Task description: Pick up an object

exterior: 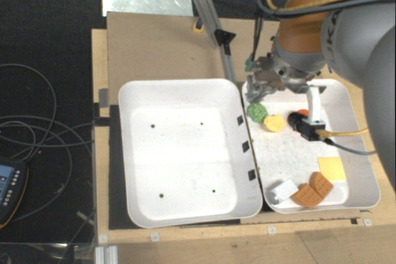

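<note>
My gripper (255,93) hangs over the far left corner of the right bin (365,191), below the orange band of the arm. Just in front of it a small green bumpy object (257,112) lies against the bin's left wall. A yellow rounded piece (274,124) sits right beside the green one. Further right there is a small red piece (300,114), partly hidden by a black part on the arm. Near the front of the bin lie a yellow square block (331,168), a brown waffle-like piece (313,190) and a small white object (281,190).
The left bin (179,86) stands next to the right one, their rims touching along a line with black clips. A slanted grey pole (207,3) crosses behind the bins. Cables trail off the bench at the left.
</note>
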